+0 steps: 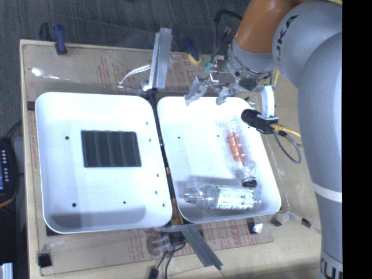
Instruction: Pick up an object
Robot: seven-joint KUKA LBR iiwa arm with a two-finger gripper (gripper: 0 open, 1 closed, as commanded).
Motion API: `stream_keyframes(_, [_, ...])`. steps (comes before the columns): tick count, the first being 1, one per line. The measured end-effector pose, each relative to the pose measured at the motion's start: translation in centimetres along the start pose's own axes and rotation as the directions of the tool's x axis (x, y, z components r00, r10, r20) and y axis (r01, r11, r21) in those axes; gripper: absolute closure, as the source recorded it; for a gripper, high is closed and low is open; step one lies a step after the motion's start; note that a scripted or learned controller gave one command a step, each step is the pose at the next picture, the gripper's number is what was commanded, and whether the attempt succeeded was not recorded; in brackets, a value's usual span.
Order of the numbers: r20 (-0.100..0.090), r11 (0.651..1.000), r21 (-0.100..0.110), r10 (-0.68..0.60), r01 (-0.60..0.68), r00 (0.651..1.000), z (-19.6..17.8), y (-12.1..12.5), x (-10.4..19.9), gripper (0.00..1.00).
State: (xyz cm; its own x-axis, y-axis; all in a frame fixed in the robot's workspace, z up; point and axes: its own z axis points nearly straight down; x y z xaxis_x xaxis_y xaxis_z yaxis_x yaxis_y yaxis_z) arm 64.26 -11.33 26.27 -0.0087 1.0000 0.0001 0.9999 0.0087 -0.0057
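Note:
My gripper (208,93) hangs over the far edge of the right bin (192,150), its two grey fingers spread apart with nothing between them. A clear plastic bottle with an orange inside (237,149) lies lengthwise toward the bin's right side, black cap pointing to the near edge. A second clear bottle with a green-white label (224,197) lies across the bin's near end. Both bottles sit well below the gripper, apart from it.
The left bin (58,173) holds a flat dark ribbed rectangle (110,148). A metal divider bar (160,60) rises between the bins at the far side. Cables and a black connector (258,120) hang by the right bin's right rim. The arm's grey body fills the right side.

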Motion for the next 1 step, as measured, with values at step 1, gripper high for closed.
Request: stream_keyframes(1, [0.001,0.998,-0.003,0.06,-0.06,0.998,-3.67,-0.29,-3.13,0.0])
